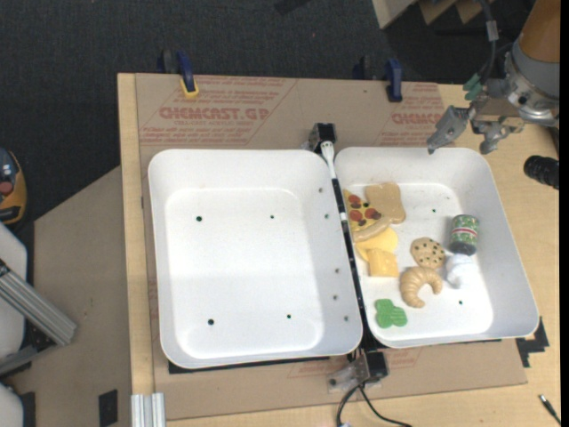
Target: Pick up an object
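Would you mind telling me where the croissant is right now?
The croissant lies in the right bin, toward its near side, just below the chocolate-chip cookie and up-right of the green piece.

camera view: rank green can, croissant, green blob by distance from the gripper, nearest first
From the gripper, above the right bin's far edge:
1. green can, right side of the right bin
2. croissant, toward the near side
3. green blob, near edge, leftmost of the three

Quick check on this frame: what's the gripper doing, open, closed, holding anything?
Gripper: open, fingers spread, nothing between them, above the far rim of the right bin.
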Tool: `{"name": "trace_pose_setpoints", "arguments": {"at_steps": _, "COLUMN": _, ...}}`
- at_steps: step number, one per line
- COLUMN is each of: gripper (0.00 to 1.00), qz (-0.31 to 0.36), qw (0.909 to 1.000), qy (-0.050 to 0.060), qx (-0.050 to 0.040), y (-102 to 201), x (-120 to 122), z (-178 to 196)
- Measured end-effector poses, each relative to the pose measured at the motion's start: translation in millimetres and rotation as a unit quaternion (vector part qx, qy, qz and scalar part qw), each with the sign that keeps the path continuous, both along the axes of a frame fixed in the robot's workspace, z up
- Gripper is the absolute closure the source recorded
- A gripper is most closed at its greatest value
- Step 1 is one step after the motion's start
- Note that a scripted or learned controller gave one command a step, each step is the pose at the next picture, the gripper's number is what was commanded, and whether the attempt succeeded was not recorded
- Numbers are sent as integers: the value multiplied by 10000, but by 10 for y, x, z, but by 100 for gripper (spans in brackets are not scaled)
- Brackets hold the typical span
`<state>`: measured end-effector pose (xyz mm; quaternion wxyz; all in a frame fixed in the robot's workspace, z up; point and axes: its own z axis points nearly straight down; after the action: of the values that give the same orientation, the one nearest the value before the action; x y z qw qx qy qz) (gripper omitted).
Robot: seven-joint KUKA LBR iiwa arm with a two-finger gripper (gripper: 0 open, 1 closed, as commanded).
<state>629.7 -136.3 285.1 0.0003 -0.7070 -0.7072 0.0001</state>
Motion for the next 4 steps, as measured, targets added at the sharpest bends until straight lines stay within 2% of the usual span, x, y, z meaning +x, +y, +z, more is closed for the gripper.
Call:
{"name": "trace_pose_setpoints", "arguments": {"at_steps": 1, "gripper": 100, "qz": 4, "qw": 10000, "qy": -17, "qx": -5, "y": 1, "x": 6, "z": 110}}
{"name": "trace_pose_setpoints", "arguments": {"at_steps": 2, "gripper": 100, "qz": 24, "qw": 10000, "qy": 68, "qx": 24, "y": 752, "x": -515, "z": -1071}}
{"name": "trace_pose_setpoints", "arguments": {"at_steps": 3, "gripper": 0, "qz": -2, "qw": 10000, "qy": -3, "qx": -1, "y": 702, "x": -477, "z": -1002}}
{"name": "trace_pose_setpoints", "arguments": {"at_steps": 4, "gripper": 0, "qz": 22, "qw": 10000, "qy": 32, "qx": 16, "y": 1242, "x": -1021, "z": -1006}}
